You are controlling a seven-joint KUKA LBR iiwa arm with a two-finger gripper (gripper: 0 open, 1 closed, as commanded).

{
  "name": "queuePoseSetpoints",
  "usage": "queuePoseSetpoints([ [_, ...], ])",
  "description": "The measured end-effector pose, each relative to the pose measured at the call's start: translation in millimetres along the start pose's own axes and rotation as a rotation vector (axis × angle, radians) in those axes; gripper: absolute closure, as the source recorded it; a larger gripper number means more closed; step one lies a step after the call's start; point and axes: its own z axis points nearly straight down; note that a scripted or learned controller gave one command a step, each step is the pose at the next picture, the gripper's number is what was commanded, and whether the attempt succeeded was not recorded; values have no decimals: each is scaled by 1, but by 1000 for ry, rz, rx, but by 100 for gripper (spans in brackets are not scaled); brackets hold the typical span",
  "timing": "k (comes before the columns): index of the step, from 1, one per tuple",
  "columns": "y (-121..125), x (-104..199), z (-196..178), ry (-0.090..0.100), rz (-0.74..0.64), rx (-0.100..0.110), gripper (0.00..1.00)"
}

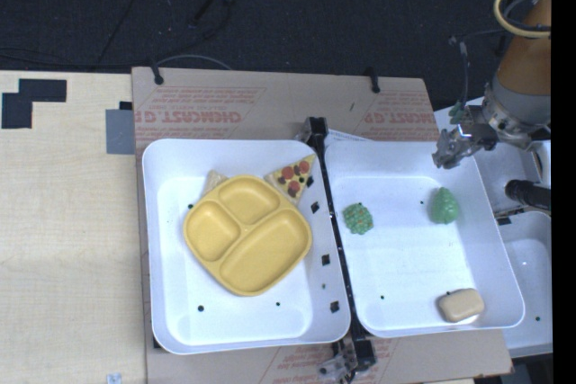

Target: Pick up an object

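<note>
Camera view, glossy yellow divided plate (247, 234), knobbly green lump (358, 218)

You can't make out whether the gripper (447, 148), small and dark at the right bin's (405, 319) far right corner, has anything in it. The arm (522, 76) runs off the right edge. The yellow divided plate (247, 234) covers part of the pizza slice (294, 176) and most of a pale piece (214, 181) behind it.
</note>
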Motion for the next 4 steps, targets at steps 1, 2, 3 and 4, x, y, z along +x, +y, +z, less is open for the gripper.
queuePoseSetpoints([
  [1, 1, 0, -26, 0, -1, 2, 100],
  [2, 6, 51, -29, 3, -2, 6, 100],
  [3, -7, 96, -28, 3, -2, 7, 100],
  [4, -20, 152, -32, 3, -2, 7, 100],
])
